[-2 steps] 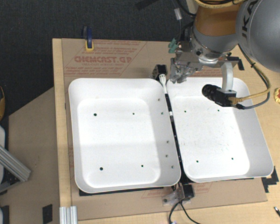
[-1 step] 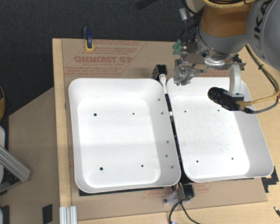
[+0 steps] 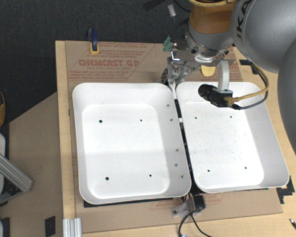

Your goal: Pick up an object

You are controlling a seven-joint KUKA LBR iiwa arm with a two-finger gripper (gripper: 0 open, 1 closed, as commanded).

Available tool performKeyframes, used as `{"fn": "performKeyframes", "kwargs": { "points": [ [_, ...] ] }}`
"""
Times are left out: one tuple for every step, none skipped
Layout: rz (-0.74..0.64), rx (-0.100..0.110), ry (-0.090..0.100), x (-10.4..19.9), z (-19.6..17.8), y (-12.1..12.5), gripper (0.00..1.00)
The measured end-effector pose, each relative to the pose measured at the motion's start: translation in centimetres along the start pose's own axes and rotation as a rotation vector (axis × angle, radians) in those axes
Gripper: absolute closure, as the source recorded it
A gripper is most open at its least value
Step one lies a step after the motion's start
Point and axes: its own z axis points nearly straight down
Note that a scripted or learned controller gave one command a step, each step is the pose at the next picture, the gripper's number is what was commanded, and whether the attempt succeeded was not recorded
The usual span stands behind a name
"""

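By the right-hand bin's [image 3: 251, 87] far rim hangs the gripper [image 3: 173, 77]; whether its jaws are apart or together I cannot tell. A small pale piece [image 3: 207, 70], perhaps the object, sits just beside it. Descending here could strike the rim and miss it.

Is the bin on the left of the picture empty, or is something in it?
Empty. The left bin shows bare white floor with four small dark dots, seemingly fixed marks, and no loose object.
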Motion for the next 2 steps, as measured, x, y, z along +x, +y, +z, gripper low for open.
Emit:
{"fn": "performKeyframes", "kwargs": {
  "points": [
    [0.001,0.002,0.001,0.9,-1.3,-1.7,1.0],
    [-0.003,-0.02,0.006,5.0,-22.2,-4.0,1.0]
  ]
}}
